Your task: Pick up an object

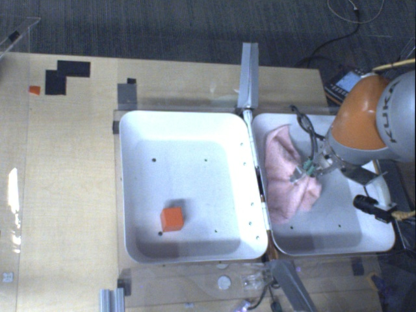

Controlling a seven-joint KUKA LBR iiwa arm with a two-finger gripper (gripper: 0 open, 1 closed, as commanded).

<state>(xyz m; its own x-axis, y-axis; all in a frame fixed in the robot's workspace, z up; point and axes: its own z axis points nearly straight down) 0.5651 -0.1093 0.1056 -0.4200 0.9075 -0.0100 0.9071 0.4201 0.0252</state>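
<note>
Two white bins side by side on a pale wooden tabletop, one cube, one cloth.

Leftmost on the tabletop (65,194): black tape patches (65,75) and a small orange marker (34,90) near the far corner. Next, left bin (140,239) with an orange cube (172,219) near its front wall. Then right bin (338,239) with a pink cloth (289,174) crumpled along its left side, long axis running far to near. End effector (307,170) down at the cloth's right edge, touching the fabric; released or clenched, impossible to tell. Beyond the bench, dark carpet and loose cable.
</note>
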